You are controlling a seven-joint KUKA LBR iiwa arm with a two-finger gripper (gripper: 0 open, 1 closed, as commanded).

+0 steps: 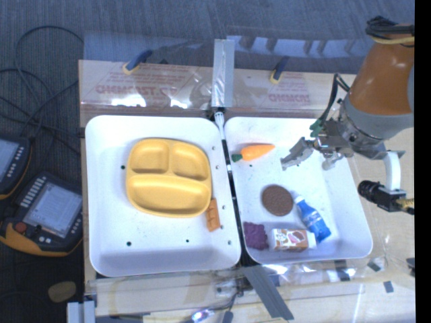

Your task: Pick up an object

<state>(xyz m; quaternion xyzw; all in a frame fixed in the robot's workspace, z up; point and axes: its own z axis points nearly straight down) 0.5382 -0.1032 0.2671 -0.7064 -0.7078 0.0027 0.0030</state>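
Overhead, open and holding nothing: claw (312, 153) above right bin (357, 207), just right of carrot (254, 152), up from cookie (277, 200) and bottle (312, 219).

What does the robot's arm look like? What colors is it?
The arm has a big orange band above a grey wrist. Its gripper is grey metal with two thin fingers, and dark cables run along the wrist.
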